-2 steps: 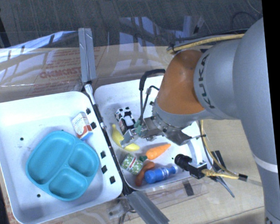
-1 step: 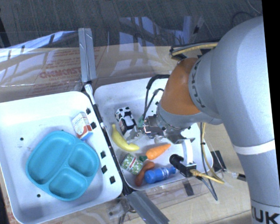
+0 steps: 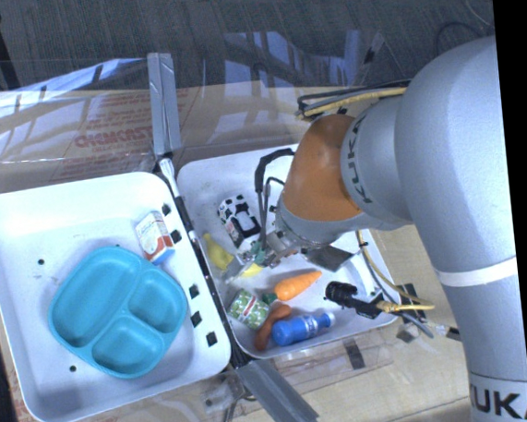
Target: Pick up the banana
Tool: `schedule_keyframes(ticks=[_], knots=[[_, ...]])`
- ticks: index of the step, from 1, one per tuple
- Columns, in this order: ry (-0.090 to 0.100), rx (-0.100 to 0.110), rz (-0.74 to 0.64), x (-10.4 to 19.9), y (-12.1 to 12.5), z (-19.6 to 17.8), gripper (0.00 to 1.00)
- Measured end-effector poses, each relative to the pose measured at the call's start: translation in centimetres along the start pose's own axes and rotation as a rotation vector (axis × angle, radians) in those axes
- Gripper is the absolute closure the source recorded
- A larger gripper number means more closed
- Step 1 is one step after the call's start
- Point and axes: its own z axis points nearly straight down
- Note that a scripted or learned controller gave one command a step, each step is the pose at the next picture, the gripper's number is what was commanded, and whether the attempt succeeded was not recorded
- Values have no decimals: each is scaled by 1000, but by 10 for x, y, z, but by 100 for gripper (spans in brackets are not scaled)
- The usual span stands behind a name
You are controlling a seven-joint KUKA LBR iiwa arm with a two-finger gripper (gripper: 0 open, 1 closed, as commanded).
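Observation:
The yellow banana (image 3: 217, 252) lies in the right bin (image 3: 207, 177), close to its left wall; a further bit of yellow shows just below the gripper. My gripper (image 3: 261, 253) hangs low over the bin's middle, right beside the banana on its right. The grey arm with its orange band (image 3: 320, 174) reaches in from the right and hides the bin's right half.
The right bin also holds an orange carrot (image 3: 298, 285), a blue bottle (image 3: 300, 327), a green patterned pack (image 3: 247, 307), a reddish-brown item (image 3: 274, 316) and a black-and-white object (image 3: 236, 215). The left bin (image 3: 23, 212) holds a blue divided plate (image 3: 115, 311) and a small carton (image 3: 154, 234).

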Motion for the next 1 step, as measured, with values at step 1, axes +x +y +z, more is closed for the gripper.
schedule_keyframes(ticks=[1], knots=[[3,6,-2,0,0,-6,100]])
